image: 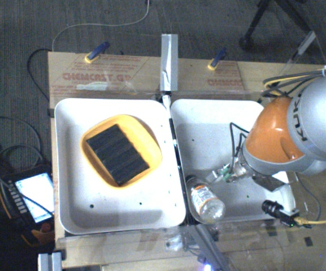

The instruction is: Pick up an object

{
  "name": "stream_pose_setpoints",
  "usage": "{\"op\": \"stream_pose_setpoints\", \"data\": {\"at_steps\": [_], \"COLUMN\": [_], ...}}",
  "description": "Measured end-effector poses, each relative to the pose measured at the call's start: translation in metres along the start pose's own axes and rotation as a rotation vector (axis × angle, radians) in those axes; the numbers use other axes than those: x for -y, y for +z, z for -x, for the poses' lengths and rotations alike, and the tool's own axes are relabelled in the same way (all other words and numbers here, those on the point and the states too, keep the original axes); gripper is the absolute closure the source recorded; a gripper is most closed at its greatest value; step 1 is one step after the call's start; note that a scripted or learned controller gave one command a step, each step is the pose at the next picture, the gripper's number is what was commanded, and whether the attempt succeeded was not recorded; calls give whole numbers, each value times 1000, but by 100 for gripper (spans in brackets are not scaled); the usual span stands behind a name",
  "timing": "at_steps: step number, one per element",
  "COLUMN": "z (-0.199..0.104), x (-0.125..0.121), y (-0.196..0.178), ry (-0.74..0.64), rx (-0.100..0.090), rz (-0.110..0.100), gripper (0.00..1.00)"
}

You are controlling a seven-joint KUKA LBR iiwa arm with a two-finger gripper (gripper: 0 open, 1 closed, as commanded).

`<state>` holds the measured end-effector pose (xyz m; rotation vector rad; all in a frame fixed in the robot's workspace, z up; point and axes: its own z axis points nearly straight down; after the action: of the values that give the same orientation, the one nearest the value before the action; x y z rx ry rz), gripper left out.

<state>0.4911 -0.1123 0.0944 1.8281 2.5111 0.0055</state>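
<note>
A clear plastic bottle (205,201) with a white label lies in the front left corner of the right bin (208,123). My gripper (228,173) reaches down into that bin from under the orange wrist, just above and to the right of the bottle and apart from it. Nothing shows in its grasp. In the left bin (72,208), a yellow bowl (148,137) rests near the middle, with a black ribbed block (118,153) lying in it.
The arm's grey and orange body (287,134) covers the right side of the right bin. A metal divider post (169,61) stands behind the two bins. Cardboard (112,75) with two clamps backs the bench.
</note>
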Motion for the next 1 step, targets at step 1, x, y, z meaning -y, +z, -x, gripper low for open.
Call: {"op": "stream_pose_setpoints", "data": {"at_steps": [1], "z": [52], "x": [-63], "y": [-17], "ry": [290], "rx": [-21], "rz": [-29], "gripper": [0]}}
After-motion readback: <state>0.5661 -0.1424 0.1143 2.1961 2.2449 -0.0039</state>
